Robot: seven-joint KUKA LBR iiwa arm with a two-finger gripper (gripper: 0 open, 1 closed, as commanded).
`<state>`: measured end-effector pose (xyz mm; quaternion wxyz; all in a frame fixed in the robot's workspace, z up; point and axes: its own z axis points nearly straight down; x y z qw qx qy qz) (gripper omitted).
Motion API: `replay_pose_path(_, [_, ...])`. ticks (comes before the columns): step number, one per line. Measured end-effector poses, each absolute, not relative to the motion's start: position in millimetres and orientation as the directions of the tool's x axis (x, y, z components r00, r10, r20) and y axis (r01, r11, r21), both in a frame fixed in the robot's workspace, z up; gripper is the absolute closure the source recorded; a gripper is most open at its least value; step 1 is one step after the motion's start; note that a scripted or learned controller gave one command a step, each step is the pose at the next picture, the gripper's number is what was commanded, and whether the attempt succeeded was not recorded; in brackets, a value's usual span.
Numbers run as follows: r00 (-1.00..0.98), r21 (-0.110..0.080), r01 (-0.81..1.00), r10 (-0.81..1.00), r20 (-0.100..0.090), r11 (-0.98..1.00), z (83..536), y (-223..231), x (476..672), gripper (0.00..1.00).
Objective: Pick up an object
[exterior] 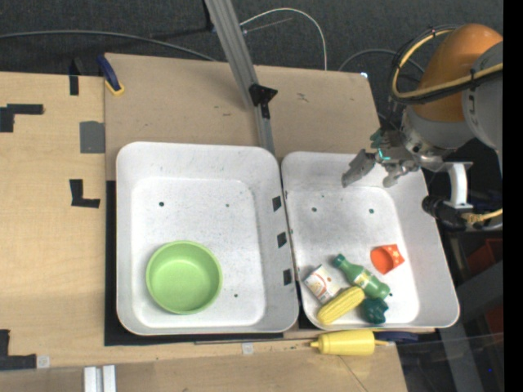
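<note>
My gripper [372, 175] hangs over the far end of the right bin [425, 219], its two fingers spread open with nothing between them. Well toward the near end of that bin lie an orange block [387, 257], a green bottle [361, 277], a small white can [321, 283], a yellow corn cob [340, 305] and a dark green piece [374, 311]. All of them sit apart from the gripper.
The left bin [131, 219] holds a green bowl [184, 277]. A yellow mustard bottle [347, 343] lies on the bench just outside the right bin's near rim. A grey metal pole [237, 47] slants up behind the bins. Cables loop at the back.
</note>
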<state>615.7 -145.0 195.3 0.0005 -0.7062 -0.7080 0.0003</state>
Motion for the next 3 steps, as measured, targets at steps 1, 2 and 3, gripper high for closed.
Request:
replay_pose_path(1, [-0.002,-0.001,1.000,1.000,0.000,0.002,195.3,-145.0,615.8,0.00])
replay_pose_path(2, [-0.001,-0.005,1.000,1.000,-0.001,0.001,145.5,-150.9,621.6,0.00])
replay_pose_path(3, [-0.002,-0.007,1.000,1.000,0.000,0.002,90.9,-150.0,619.8,0.00])
